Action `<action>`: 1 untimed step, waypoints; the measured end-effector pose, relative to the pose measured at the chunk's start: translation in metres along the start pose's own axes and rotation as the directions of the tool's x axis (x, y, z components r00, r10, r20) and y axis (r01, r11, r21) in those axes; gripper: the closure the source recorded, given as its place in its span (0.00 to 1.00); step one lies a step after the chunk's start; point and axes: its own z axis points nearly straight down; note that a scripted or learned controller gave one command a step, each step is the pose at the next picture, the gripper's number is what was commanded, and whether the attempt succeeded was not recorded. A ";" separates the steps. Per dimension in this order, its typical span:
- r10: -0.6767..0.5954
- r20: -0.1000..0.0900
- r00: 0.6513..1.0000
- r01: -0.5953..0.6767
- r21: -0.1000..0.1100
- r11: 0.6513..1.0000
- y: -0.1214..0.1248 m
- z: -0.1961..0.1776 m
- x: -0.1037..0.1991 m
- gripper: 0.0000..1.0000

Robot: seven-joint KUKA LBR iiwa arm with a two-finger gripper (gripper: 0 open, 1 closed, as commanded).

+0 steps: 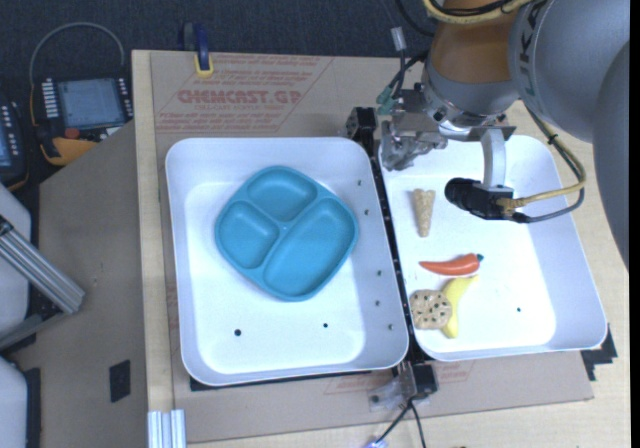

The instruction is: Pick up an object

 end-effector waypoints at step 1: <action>0.000 0.000 1.000 0.000 0.001 1.000 0.025 0.016 0.039 1.00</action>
